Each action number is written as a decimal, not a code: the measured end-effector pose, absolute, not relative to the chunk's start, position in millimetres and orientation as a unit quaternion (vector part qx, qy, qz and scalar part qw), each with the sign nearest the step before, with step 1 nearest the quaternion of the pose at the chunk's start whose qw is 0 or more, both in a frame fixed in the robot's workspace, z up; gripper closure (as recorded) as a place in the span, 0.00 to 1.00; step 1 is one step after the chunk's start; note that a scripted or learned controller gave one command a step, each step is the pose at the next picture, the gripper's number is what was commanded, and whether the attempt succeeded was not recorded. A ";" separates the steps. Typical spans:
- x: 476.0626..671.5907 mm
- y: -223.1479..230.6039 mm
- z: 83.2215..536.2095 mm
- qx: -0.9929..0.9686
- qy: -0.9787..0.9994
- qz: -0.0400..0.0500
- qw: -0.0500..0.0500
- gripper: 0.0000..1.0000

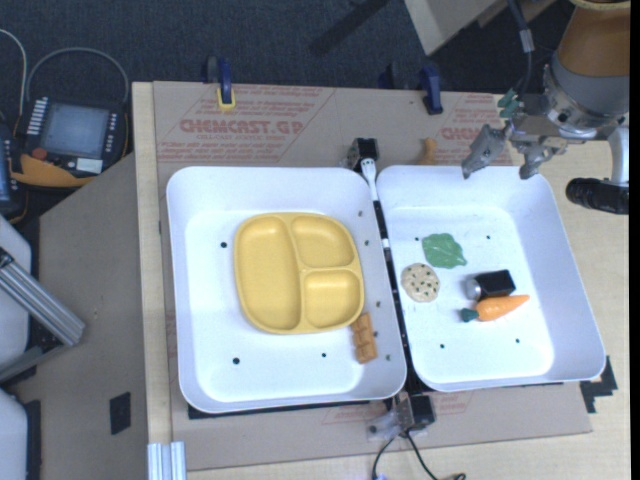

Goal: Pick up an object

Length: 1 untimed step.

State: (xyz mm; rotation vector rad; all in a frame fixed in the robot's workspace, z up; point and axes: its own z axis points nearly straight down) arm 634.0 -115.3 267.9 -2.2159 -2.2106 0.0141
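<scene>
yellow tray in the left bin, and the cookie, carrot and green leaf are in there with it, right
Not quite. The camera view shows the tray in the left bin, but the cookie, carrot and green leaf lie in the right bin.
</scene>
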 end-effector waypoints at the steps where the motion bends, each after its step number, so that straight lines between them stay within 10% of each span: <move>1: 636.1 -115.1 275.8 -0.707 -0.707 0.000 0.000 0.00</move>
